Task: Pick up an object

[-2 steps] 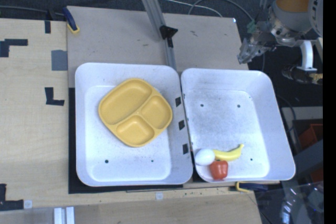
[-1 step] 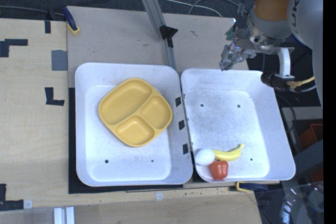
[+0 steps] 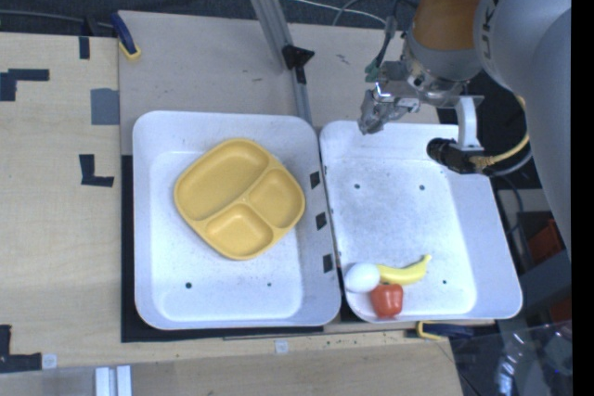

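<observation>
**Gripper at far rim, pickable items at near corner of the right bin**

Camera view: my gripper (image 3: pixel 373 121) hangs at the far edge of the right bin (image 3: pixel 473 227), near its far-left corner, nothing between the fingers. Whether they sit apart or together I cannot tell; too small and dark against the rim.

Landmark is the right bin. All three candidates cluster at its near-left corner: a banana (image 3: pixel 406 271), a white egg-like ball (image 3: pixel 362 276) touching the bin's left wall, and a red pepper-like piece (image 3: pixel 388 299) right at the near rim. They sit packed together, touching or almost.

The key relation: the cluster lies well apart from the fingers, nearly straight toward the camera across the whole bin. The banana's long axis runs roughly left-right, tip raised toward the right. It looks small, yellow, curved, smooth plastic.

The left bin (image 3: pixel 153 227) carries a yellow divided plate (image 3: pixel 239 198), tilted diagonally.

My guess: the arm needs a long travel to the near corner, and the corner walls could crowd the grasp.
</observation>
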Tool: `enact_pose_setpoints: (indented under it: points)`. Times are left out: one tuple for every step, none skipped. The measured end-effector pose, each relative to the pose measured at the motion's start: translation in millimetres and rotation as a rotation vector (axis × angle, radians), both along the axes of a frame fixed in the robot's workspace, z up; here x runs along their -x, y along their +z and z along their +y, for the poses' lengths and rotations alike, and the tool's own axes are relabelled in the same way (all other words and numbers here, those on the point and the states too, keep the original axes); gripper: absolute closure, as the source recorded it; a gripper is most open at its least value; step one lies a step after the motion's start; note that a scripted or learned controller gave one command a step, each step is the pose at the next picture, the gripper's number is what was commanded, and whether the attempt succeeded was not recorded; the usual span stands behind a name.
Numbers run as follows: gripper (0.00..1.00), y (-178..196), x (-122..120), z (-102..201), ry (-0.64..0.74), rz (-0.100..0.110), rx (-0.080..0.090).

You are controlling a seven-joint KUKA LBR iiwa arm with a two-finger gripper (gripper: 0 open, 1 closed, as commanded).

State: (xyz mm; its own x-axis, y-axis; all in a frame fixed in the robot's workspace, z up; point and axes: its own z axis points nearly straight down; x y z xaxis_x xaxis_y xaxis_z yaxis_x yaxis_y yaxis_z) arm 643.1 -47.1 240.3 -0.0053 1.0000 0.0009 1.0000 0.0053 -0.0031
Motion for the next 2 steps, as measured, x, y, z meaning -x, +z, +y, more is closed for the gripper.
enact_pose_setpoints:
  points:
    - [1.00, 5, 6, 48, 0.001, -0.001, -0.001]
    - [1.00, 6, 22, 106, 0.002, -0.001, -0.001]
